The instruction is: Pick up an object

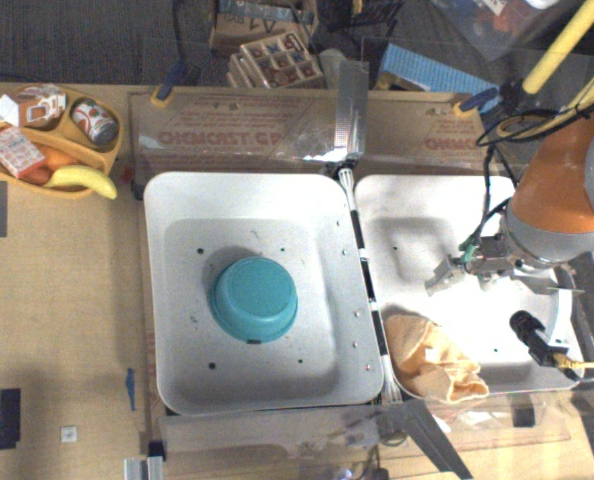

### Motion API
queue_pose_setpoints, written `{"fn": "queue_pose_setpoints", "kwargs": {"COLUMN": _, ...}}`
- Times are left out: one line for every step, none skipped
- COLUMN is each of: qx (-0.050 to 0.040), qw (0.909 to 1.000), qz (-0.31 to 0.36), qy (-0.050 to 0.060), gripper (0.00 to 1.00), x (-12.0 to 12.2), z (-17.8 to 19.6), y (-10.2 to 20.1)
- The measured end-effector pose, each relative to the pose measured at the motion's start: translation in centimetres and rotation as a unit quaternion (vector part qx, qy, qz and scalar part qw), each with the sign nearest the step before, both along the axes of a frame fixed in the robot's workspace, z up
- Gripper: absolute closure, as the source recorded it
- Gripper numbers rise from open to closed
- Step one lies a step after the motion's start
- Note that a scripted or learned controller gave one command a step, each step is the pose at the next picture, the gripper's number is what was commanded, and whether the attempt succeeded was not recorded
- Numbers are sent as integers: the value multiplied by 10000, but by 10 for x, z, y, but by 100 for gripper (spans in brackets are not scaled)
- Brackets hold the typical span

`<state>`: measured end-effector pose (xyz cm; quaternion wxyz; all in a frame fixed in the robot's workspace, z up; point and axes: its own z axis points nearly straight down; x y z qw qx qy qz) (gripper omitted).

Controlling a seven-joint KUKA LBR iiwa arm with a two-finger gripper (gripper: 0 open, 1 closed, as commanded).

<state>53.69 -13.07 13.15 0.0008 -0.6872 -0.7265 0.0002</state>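
Crumpled tan cloth (432,358) lies diagonally below the gripper (439,280); finger state unclear.

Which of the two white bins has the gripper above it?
The right bin, holding the tan cloth; the gripper hangs there. The left bin holds the teal bowl.

A teal bowl (255,298) sits upside-down in the left bin (177,208); a tan cloth (432,358) fills the right bin's (407,203) near corner.
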Motion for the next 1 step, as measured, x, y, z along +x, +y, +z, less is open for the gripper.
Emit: {"fn": "queue_pose_setpoints", "kwargs": {"qx": -1, "qw": 9999, "qz": 121, "qy": -20, "gripper": 0, "x": -57, "z": -40, "y": 27}}
